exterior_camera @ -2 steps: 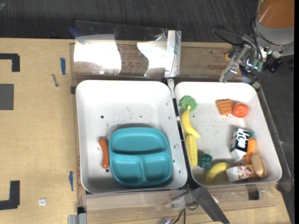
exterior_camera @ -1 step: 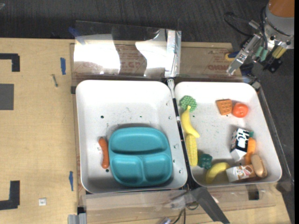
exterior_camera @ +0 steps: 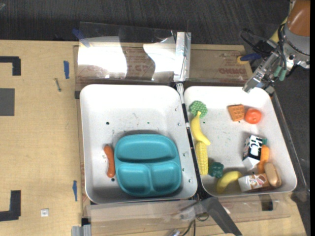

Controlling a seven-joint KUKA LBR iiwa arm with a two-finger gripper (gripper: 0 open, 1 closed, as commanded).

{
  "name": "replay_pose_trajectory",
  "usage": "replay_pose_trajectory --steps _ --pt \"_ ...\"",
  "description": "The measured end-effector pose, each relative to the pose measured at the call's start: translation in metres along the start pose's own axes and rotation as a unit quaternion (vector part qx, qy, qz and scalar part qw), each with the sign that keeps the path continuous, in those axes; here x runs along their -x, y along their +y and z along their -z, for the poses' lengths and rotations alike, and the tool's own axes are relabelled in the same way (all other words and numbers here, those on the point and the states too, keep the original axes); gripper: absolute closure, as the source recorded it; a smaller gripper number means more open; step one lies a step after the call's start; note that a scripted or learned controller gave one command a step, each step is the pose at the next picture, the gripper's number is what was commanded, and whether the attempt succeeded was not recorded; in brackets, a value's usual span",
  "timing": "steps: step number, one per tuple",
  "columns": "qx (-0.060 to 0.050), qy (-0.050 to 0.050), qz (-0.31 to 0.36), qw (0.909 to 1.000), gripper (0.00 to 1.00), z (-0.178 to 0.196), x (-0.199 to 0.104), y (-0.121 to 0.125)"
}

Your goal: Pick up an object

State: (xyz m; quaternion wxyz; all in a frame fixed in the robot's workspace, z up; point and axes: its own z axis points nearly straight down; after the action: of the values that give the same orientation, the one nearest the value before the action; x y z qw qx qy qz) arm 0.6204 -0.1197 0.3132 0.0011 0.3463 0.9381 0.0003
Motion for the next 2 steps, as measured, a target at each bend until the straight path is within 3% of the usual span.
replay_pose_trajectory --steps 1,2 --pt "0.001 -0.003 -0.026 0.9997 1.0 0.007 0.03 0.019" --pt "0.001 -0.003 -0.08 0.9968 1.0 0.019 0.048 -0.008"
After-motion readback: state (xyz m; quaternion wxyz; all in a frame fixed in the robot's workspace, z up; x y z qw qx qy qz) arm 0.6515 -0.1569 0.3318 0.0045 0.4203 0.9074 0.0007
